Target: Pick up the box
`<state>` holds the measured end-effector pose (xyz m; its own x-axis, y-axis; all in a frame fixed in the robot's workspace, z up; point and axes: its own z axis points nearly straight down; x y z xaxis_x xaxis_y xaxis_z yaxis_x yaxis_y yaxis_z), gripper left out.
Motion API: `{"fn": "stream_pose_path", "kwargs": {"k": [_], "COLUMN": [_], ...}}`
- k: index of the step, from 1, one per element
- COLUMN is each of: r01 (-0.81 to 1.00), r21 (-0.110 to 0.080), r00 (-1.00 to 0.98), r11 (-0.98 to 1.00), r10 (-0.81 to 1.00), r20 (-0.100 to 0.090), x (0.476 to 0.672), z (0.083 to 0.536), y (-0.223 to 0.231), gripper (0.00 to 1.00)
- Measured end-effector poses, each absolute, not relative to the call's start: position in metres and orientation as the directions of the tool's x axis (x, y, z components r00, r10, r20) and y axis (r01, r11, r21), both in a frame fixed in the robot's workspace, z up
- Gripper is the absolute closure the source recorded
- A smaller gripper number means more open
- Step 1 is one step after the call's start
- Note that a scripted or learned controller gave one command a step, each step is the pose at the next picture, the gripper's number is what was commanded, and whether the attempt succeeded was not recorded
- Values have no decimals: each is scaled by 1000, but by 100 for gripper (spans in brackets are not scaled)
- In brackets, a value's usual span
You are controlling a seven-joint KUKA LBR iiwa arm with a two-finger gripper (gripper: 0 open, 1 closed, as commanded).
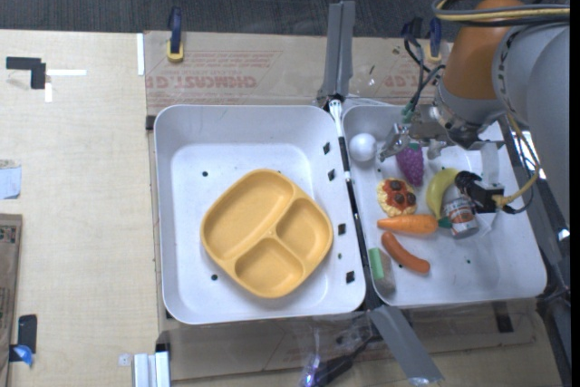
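While the fingers (399,143), state unclear, hover over purple grapes (411,163), the right bin (507,281) is crowded.

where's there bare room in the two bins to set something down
Left white bin: bare floor all round the yellow three-section plastic plate, widest along the far wall. Right white bin: free at the near right corner, past the red sausage. Crowded in its middle and far end: purple grapes, orange carrot, yellow banana, small can.

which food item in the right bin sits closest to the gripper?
The purple grapes, just below the gripper. The white ball, banana, carrot and sausage lie farther away.
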<state>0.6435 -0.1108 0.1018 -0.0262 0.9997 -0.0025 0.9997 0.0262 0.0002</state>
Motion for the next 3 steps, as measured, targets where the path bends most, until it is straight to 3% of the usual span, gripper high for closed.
{"fn": "stream_pose_path", "kwargs": {"k": [1, 2, 3], "r01": [1000, 1000, 987], "r21": [-1, -1, -1], "r00": [-31, -31, 163], "r11": [31, 31, -163], "r10": [1000, 1000, 987], "r20": [0, -1, -1], "x": [611, 611, 657], "z": [101, 101, 92], "y": [-94, -94, -116], "gripper": [0, 0, 0]}}
